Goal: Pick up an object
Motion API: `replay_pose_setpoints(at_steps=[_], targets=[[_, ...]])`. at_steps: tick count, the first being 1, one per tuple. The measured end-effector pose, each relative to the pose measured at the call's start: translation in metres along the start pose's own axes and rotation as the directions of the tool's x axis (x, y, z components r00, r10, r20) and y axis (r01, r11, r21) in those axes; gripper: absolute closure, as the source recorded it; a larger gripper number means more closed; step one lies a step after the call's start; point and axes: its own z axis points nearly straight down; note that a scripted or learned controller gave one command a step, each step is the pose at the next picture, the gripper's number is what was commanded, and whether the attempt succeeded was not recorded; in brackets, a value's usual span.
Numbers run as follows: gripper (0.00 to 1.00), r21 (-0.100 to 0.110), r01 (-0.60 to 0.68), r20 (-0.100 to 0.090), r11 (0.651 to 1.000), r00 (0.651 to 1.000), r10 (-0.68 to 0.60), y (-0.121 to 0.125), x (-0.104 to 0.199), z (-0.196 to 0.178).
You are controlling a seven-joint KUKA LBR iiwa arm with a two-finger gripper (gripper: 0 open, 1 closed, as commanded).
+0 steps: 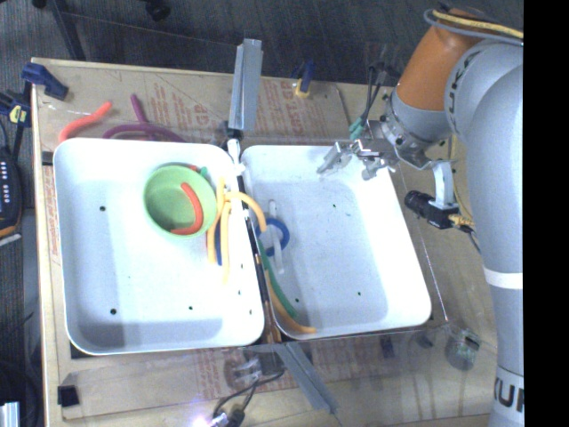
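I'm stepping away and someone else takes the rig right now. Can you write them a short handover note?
Hand: above the far edge of the right bin, with nothing seen between its fingers.
Things: green bowl in the left bin; coloured tubes draped over the divide between the bins; blue ring at the right bin's left side.
Done: nothing picked.
Left: choose an object, descend, grasp, lift.

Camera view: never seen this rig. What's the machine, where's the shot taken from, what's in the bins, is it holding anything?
One fixed camera looks down at a slant on a bench. The grey arm with the orange band is a KUKA robot reaching in from the right. Its gripper hangs over the far edge of the right bin, with nothing visible between its fingers. The left bin holds a green bowl with a red-orange curved piece in it. Yellow, blue and green looped pieces straddle the wall between the bins.
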Motion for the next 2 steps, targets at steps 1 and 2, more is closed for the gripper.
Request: replay_pose_setpoints(at_steps=[1, 2], targets=[[0.00, -0.001, 0.085, 0.000, 0.996, 0.996, -0.085, 0.023, 0.061, 0.087], [0.00, -0.006, 0.159, 0.007, 0.987, 0.987, -0.159, -0.040, 0.081, 0.117]])
